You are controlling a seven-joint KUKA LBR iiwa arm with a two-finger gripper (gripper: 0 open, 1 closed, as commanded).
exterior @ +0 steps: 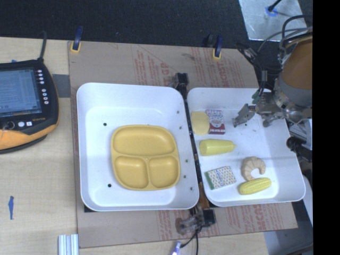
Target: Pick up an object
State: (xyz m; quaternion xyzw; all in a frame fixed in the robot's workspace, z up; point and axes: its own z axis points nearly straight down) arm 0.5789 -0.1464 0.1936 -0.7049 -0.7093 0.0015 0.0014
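The right bin [287, 158] holds several small items: a pale yellow round piece [200, 122], a red and white carton [214, 119], a yellow-green oblong piece [216, 147], a croissant [253, 167], a green and white packet [220, 177] and a yellow corn cob [255, 185]. My gripper [254, 119] hangs over the back of this bin, to the right of the carton. It is open, its fingers are spread, and nothing is between them. The arm's grey and orange wrist [295, 70] rises behind it at the right edge.
The left bin [95, 142] bears a yellow divided plate [145, 156]. A teach pendant [21, 102] lies on the bench at far left. Two blue clamps [77, 39] [217, 47] pin the cardboard sheet at the back. A black divider [191, 142] runs between the bins.
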